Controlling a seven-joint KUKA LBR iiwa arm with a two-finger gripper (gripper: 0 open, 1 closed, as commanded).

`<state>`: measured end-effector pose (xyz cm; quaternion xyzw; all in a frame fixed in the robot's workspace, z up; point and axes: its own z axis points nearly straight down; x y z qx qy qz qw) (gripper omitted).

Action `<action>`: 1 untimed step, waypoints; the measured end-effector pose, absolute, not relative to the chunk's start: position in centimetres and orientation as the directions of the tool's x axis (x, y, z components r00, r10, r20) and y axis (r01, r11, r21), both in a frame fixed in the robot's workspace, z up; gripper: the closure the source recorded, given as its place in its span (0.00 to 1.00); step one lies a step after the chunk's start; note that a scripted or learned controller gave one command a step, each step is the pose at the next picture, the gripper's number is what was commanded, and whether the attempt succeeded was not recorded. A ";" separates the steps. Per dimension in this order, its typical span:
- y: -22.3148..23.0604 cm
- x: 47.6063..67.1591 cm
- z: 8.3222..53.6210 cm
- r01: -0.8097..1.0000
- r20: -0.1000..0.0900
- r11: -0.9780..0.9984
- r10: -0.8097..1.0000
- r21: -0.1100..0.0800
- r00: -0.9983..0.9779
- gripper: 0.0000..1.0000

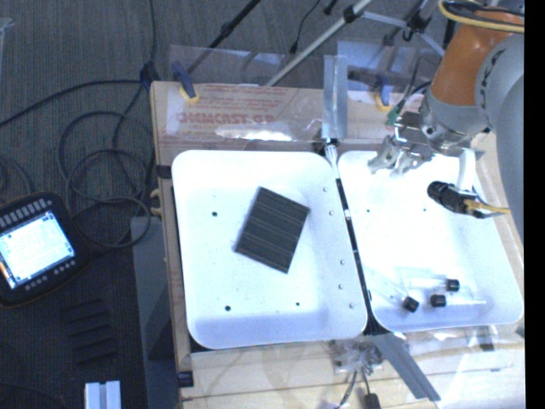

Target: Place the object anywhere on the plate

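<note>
A dark ribbed rectangular plate (pixel 272 228) lies tilted in the middle of the left bin (pixel 204 313). Near the front of the right bin (pixel 502 305) lie a few small clear objects with black ends (pixel 430 295), close together. My gripper (pixel 393 162) hangs over the far left corner of the right bin, well behind those objects and to the right of the plate. It is open, with nothing between its fingers.
A black fitting with a yellow cable (pixel 451 196) hangs from the arm over the right bin's far side. The raised divider (pixel 347 228) runs between the two bins. A clear sheet and a metal post (pixel 332 100) stand behind the bins.
</note>
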<state>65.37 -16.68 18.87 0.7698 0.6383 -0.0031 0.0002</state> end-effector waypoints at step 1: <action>-11.9 66.8 16.2 0.998 -0.012 0.069 0.998 -0.001 -0.069 1.00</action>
